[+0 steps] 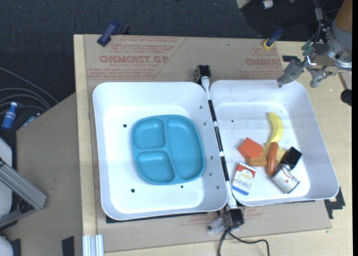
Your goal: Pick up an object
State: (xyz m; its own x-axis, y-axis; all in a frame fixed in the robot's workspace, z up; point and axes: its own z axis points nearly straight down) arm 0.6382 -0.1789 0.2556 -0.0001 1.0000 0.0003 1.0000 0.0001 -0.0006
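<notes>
The right bin holds a yellow banana, an orange block, a reddish sausage, a small black item, a silver can and a small white box. These lie together in the bin's near half. My gripper hovers over the bin's far right corner, well behind the banana. It is open, and there is nothing between its spread fingers.
A blue divided plate lies in the middle of the left bin. A black hinge strip runs between the two bins. Blue clamps sit at the board's far edge. Cables hang off to the left.
</notes>
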